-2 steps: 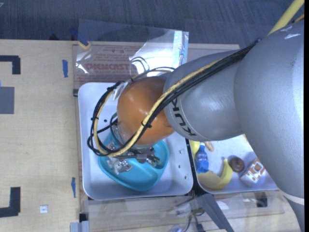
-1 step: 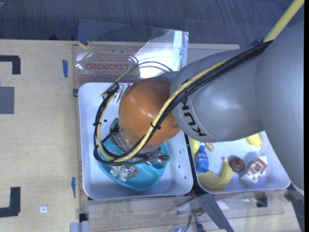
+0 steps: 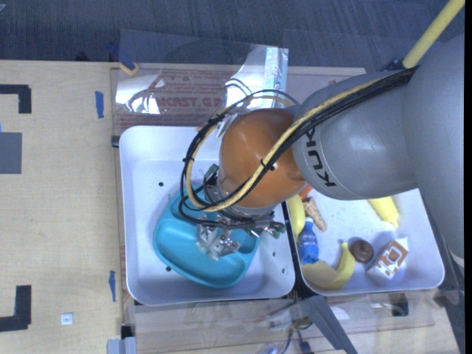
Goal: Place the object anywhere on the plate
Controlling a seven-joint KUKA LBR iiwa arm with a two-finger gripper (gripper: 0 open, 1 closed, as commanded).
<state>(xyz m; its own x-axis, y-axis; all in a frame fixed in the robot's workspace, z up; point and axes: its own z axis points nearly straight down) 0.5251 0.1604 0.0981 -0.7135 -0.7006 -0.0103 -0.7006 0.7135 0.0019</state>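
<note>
While the grey KUKA arm w/ orange band (image 3: pixel 254 161) reaches in from 3 o'clock, its two-finger gripper (image 3: pixel 219 240) hangs low over the teal-blue plastic plate (image 3: pixel 181 249). Cables and the wrist cover much of the gripper, so we can't tell its state, nor whether it grips anything.

The plate lies in the left shallow white bin (image 3: pixel 147 161), toward 6 o'clock of the bin floor, its rim near the front wall.

In the right shallow white bin (image 3: pixel 426 251) we see several candidate objs; which one is the task's thing we can't tell:
- curved yellow banana (image 3: pixel 330 273) at approx 7 o'clock
- small blue bottle-like item (image 3: pixel 308 245) just at 11 o'clock of that banana, touching or nearly so
- round dark-brown item (image 3: pixel 361 250) at 2 o'clock of the banana's tip
- white box w/ orange pattern (image 3: pixel 390 259) just at 3 o'clock of the brown item
- second yellow fruit piece (image 3: pixel 385 209) at 12 o'clock of the box, partly under the arm
</note>
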